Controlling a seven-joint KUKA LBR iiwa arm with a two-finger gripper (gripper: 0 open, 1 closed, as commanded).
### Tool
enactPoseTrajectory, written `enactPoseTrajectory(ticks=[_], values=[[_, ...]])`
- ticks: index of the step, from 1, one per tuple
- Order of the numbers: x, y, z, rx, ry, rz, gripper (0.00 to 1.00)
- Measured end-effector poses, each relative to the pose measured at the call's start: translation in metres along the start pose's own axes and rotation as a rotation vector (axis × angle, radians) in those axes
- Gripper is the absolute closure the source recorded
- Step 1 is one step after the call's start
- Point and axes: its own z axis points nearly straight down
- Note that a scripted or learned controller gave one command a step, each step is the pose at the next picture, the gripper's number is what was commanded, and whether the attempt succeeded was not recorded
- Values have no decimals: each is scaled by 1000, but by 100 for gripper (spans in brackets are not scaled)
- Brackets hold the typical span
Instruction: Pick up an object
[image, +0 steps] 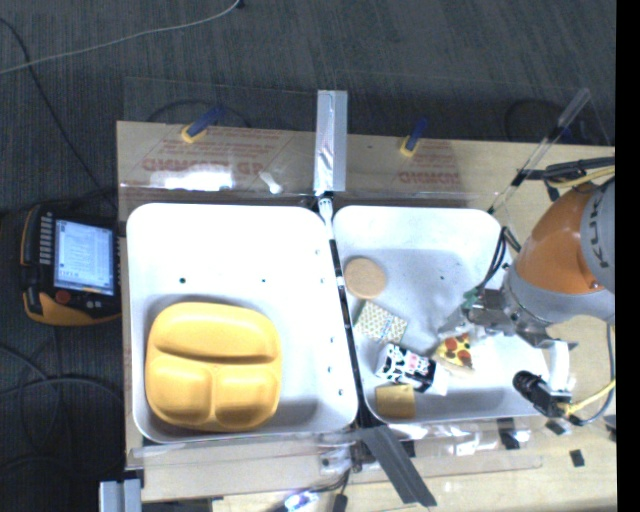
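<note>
Tool (470, 318) hung low over right bin (420, 225), beside pizza-slice toy (457, 350); we could not tell its state. Cow-print item (405, 366), tan disc (364, 277), patterned pouch (381, 323) lay nearby. Yellow block (212, 364) filled left bin (220, 230).

1. Red lettering runs across the clear sheet (215, 160) behind the left bin, but it is too faint and blurred to read.
2. More red print sits on the clear sheet (430, 165) behind the right bin, and it is just as unreadable.
3. The handheld pendant's screen (82, 256) glows with rows of display lines; none can be made out.
</note>
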Motion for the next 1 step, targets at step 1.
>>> enactPoseTrajectory(ticks=[1], values=[[60,69,-132,20,-3,66,100]])
